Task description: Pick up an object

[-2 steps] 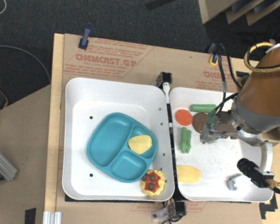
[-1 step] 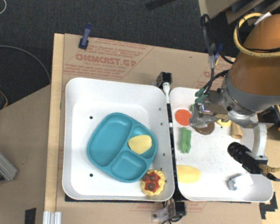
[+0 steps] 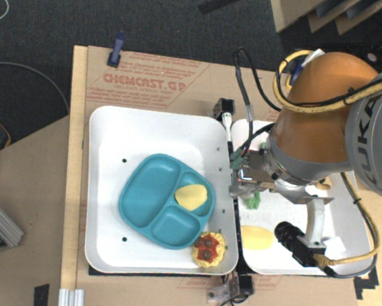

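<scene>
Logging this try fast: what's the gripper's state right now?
Gripper: cannot be told; the wrist hides it as it hangs over the right bin near its left wall.

Two bins side by side on bench (image 3: 151, 83). Left bin (image 3: 111, 134): divided plate (image 3: 148, 202) near centre; rounded item (image 3: 190, 196) in plate's right compartment; small fruit-topped item (image 3: 209, 248) on bin floor, touching plate's near-right edge, at bin's near-right corner. Right bin (image 3: 346, 257): flat oval item (image 3: 257, 238) at near-left; small item (image 3: 252, 200) behind it, by left wall. Arm (image 3: 317, 115) over right bin's far part. Clip (image 3: 115, 50) on bench, behind left bin.
</scene>
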{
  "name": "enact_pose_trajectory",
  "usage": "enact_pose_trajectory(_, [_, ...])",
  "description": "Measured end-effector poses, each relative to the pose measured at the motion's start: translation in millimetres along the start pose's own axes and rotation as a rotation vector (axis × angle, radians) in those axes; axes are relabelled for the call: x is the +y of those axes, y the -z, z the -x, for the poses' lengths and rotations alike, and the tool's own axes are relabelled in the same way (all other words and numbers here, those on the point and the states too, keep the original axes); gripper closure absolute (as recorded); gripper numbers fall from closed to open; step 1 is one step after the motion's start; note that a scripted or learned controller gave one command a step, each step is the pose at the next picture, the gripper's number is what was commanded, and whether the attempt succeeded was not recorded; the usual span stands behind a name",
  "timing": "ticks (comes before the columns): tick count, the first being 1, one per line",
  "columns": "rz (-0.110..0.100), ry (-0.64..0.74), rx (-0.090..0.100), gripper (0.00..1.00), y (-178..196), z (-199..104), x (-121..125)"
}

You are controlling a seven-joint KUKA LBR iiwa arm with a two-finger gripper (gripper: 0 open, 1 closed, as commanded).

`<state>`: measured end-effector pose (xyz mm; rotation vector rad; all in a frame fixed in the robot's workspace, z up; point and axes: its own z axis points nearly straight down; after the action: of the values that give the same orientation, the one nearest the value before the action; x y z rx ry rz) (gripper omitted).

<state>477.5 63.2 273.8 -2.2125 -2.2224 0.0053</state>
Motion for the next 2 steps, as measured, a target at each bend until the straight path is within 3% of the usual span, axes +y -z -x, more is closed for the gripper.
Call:
enact_pose_trajectory(1, [0.028,-0.001,0.003,1.0,183.9,-4.7,2.1])
enact_pose_trajectory(2, [0.012,-0.003,-0.002,1.0,184.9,-5.1,1.5])
